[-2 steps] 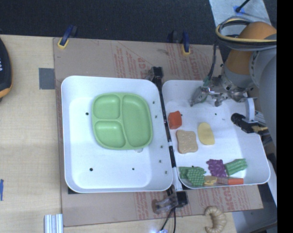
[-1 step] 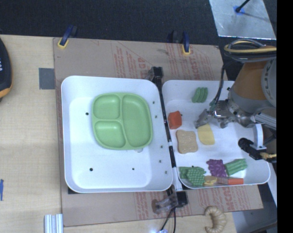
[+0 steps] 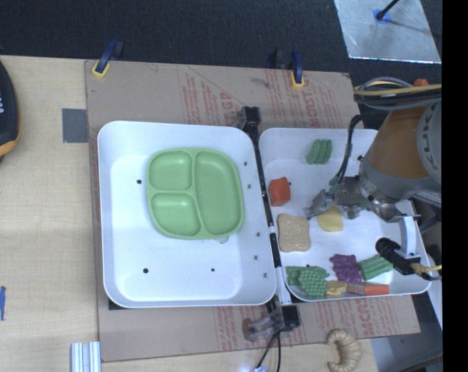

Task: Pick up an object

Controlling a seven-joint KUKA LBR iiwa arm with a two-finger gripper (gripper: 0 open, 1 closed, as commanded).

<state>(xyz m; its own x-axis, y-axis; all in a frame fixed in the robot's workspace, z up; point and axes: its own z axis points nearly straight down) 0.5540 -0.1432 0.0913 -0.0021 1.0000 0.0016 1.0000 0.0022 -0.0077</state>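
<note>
1. Gripper [image 3: 327,204] sits low in the right bin [image 3: 296,149], coming in from the right on the grey arm [image 3: 404,161] with its orange band. Honestly can't tell whether it's wide or narrow from this angle, and I don't see anything caught in it.
2. Closest thing to it is a yellow chunk [image 3: 331,222], just beside the tip on the near side, maybe touching, hard to say.
3. Orange-red block [image 3: 279,191] is left of the gripper, close to the bin's left wall.
4. Slice of toast [image 3: 294,233] lies flat, nearer than the orange-red block and left of the yellow chunk.
5. Green ridged piece [image 3: 320,152] is off at the far end of that bin, well apart from the rest.
6. Along the near edge there's a pile: green bumpy thing [image 3: 307,280], purple grapes [image 3: 345,267], a green block [image 3: 374,267], and a carrot-looking stick [image 3: 358,289] just in front of them.
7. Left bin [image 3: 125,231] holds a green divided plate [image 3: 195,193] with three sections, sitting a bit toward the far side.
8. Both bins rest on a cardboard sheet [image 3: 180,91] clamped to the wooden bench [image 3: 32,231].
</note>
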